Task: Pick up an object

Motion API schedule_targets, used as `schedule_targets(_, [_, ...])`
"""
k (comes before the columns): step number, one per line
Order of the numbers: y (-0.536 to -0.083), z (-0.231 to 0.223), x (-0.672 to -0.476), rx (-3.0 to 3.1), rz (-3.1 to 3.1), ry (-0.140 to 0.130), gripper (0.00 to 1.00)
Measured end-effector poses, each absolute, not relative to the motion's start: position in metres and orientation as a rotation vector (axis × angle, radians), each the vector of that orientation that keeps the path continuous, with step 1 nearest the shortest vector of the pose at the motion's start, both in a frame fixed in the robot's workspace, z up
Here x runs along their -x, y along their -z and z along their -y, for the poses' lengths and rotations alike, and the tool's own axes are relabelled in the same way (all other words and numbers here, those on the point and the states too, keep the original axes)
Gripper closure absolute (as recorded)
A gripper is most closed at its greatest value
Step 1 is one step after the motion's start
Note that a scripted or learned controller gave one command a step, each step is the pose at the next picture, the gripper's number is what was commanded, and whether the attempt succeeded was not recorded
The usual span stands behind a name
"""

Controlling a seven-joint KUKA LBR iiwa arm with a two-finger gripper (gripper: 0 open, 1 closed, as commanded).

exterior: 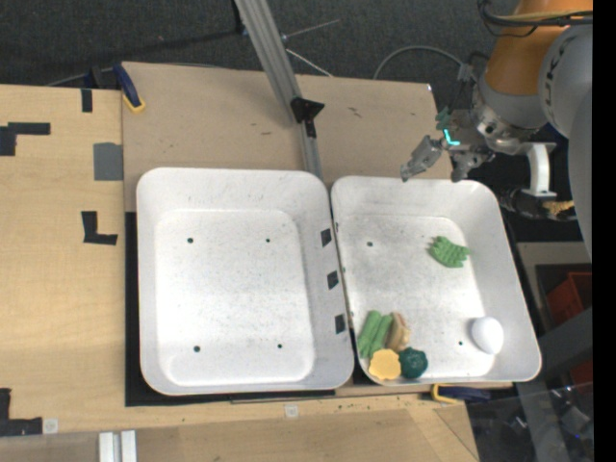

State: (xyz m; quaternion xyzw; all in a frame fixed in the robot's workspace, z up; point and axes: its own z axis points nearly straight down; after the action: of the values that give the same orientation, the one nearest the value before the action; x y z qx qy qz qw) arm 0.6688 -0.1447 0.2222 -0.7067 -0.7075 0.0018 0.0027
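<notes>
Our two-finger gripper [442, 161] hung wide apart, holding nothing; we judged a straight descent onto the green ridged plastic piece [449, 251] best.

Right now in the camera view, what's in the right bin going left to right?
Green pod → yellow piece → dark green piece → green leafy toy → white ball. The tan piece overlaps the pod, so I've left it out.
</notes>
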Motion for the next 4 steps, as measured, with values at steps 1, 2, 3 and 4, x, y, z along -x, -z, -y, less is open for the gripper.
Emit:
schedule_targets(1, [-0.225, 0.145, -0.67, 2.218, 2.224, -0.003, 0.0])
schedule_targets(2, [-0.177, 0.137, -0.664, 2.217, 2.221, -0.007, 0.0])
schedule_targets(3, [-0.113, 0.14, -0.664, 2.216, 2.219, -0.01, 0.0])
schedule_targets(4, [-0.087, 0.14, -0.663, 2.217, 2.223, -0.006, 0.0])
